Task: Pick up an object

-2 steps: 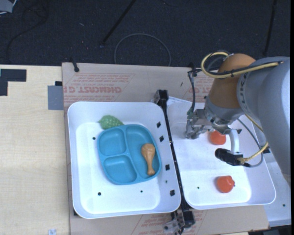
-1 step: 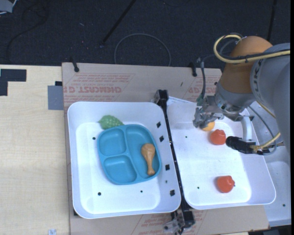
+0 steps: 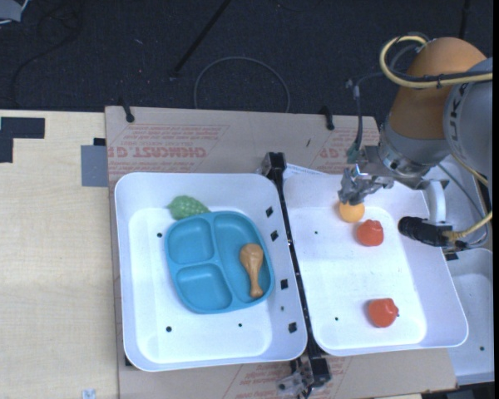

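The gripper sits right on top of the orange ball, likely to grab it. I cannot tell how it is set. A red toy lies just beside the ball.

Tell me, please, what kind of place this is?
Probably a robotics lab. A robot arm reaches over two white bins on a bench, toy food lies in them, and loose cables lie on the dark floor behind.
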`<state>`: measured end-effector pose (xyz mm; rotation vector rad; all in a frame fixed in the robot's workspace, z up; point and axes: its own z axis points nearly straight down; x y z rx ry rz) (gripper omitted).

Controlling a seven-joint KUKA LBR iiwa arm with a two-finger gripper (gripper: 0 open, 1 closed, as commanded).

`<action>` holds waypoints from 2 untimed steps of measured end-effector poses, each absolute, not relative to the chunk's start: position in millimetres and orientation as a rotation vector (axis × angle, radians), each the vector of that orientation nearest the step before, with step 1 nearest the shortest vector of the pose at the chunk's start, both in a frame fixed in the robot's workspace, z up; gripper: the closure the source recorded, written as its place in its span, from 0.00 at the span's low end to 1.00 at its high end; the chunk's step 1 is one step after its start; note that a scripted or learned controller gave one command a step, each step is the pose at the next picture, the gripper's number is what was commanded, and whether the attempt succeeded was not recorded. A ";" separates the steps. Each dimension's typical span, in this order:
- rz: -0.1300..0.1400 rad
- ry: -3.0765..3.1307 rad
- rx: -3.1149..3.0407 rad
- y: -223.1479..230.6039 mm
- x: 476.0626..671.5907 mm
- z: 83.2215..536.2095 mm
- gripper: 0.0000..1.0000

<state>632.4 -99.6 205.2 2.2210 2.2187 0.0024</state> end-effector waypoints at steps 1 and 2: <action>-0.003 2.227 2.222 -61.3 614.6 204.4 1.00; -0.001 2.230 2.220 -5.5 592.9 215.1 1.00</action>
